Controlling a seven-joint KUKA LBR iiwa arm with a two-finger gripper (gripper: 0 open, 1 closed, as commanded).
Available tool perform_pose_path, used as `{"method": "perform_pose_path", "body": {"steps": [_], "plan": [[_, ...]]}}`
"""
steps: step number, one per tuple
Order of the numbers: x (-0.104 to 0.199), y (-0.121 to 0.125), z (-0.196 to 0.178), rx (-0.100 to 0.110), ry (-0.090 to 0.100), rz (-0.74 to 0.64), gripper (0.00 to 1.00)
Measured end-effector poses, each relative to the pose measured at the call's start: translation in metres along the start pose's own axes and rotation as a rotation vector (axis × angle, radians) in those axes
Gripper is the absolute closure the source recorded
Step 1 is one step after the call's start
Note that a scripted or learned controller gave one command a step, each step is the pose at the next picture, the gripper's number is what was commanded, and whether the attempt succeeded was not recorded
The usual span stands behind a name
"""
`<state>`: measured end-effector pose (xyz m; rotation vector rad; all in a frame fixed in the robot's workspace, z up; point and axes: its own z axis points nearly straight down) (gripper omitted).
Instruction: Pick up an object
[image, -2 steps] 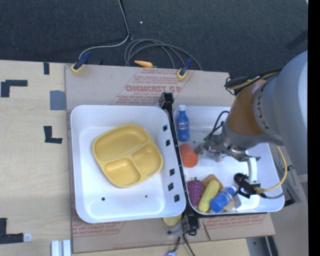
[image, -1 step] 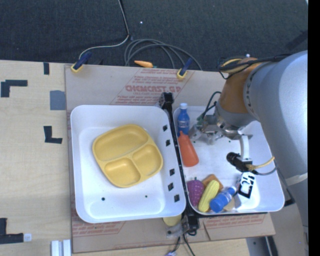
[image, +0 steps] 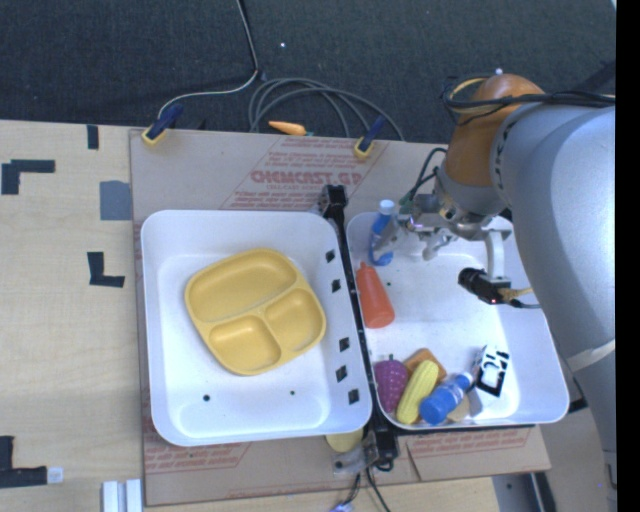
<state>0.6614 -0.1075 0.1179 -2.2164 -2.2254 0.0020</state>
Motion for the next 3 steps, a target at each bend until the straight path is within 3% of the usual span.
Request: {"method": "perform_pose_path", "body": {"steps": [1,2,3], "plan": [[0.0124,0.0067,0.0262,0.027,0.023,-0.009,0.0],[0.0118,0.0047,0.0313,0.021,0.013,-0.005,0.0],[0.0072,0.0064,0.0227,0.002,0.0,0.0,1.0]]}}
